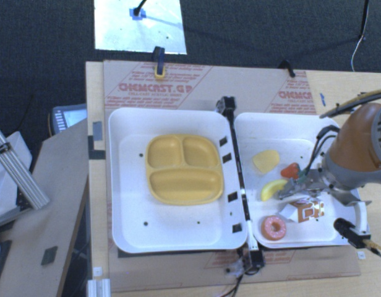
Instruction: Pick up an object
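Hovering low over the right bin (302,142), the gripper (300,184) sits at the end of the grey arm (357,150), which comes in from the right with its orange band above the wrist. Whether anything is gripped, or how wide it stands, cannot be told: the metal parts blur together against the items below.

Positions relative to the gripper:
- Red piece (290,170): just up-left, touching or nearly touching the tip.
- Banana-like yellow piece (272,190): just left, lying at a slant.
- Pale yellow wedge (265,161): up-left, a little beyond the red piece, apart from it.
- White carton with orange print (309,212): directly below, partly under the tool.
- Pink-frosted donut (274,228): down-left, near the bin's front wall, just beside the carton.

Farther left of the gripper, past the black divider clips, the left bin (125,166) holds a yellow three-compartment tray (181,169), lying flat near its centre. Both bins rest on a cardboard sheet (178,82) with red lettering.
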Robot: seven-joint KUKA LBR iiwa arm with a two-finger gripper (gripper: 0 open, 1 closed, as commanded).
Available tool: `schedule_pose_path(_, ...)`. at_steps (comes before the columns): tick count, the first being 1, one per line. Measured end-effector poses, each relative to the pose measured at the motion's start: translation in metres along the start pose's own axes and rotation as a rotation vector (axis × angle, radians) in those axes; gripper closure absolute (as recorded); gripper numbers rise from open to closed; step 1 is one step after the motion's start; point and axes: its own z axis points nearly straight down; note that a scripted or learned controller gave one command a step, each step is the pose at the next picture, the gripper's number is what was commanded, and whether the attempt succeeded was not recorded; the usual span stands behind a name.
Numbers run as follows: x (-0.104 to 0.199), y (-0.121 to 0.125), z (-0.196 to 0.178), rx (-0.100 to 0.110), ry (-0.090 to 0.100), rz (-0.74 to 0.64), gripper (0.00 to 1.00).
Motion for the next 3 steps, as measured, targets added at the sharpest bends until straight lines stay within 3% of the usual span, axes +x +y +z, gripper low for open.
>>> schedule_pose_path(1, 0.000, 0.000, -0.012, -0.001, 0.000, 0.001, 1.00)
schedule_pose_path(3, -0.005, 0.018, -0.124, -0.007, -0.002, -0.003, 1.00)
